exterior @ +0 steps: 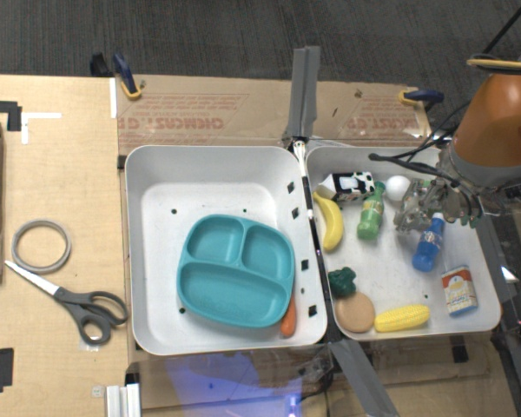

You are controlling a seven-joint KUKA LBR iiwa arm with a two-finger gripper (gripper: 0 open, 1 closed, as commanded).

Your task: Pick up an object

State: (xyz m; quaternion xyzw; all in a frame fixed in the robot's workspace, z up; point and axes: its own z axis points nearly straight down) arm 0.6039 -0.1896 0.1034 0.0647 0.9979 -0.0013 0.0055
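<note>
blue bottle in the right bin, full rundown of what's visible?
The blue bottle is small, of translucent-looking blue plastic with a paler upper end. It lies tilted on the floor of the right bin, near the right wall, its top pointing up toward the tool. The tool sits at its upper end; whether they touch is unclear. A small red and white carton lies just below it, apart.

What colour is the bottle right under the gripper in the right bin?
Blue. The bottle lies just below the gripper in the camera view.
</note>
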